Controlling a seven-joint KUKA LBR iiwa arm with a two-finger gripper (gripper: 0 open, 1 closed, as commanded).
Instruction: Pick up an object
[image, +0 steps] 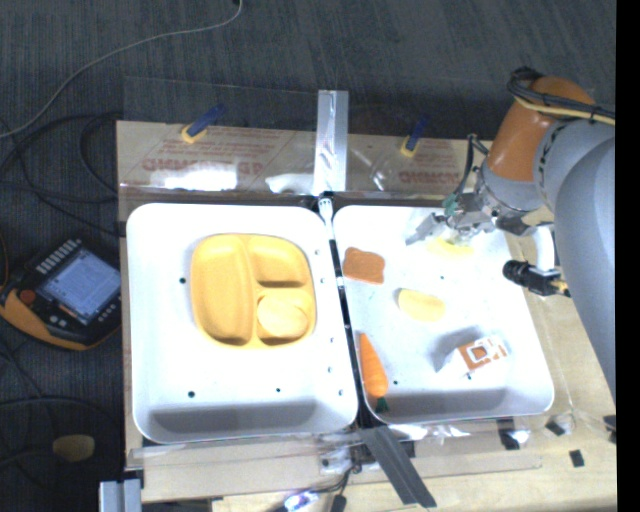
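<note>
1. Camera view: gripper (452, 225) over right bin (530, 385), far right corner, above pale yellow piece (455, 246); finger state unclear.
2. Carrot (372, 368) near left; box (484, 353) near right.
3. Yellow tray (250, 288) in left bin (160, 400).

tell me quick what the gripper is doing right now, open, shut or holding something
Two-finger gripper: over the back of the shallow white right bin, above a pale yellow object; open or shut cannot be told.

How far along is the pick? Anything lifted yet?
Nothing looks lifted. The pincer sits low at the right bin's far edge, over a pale yellow item. The orange carrot, brown patty and orange-white carton lie untouched. Grasp and lift remain.
</note>
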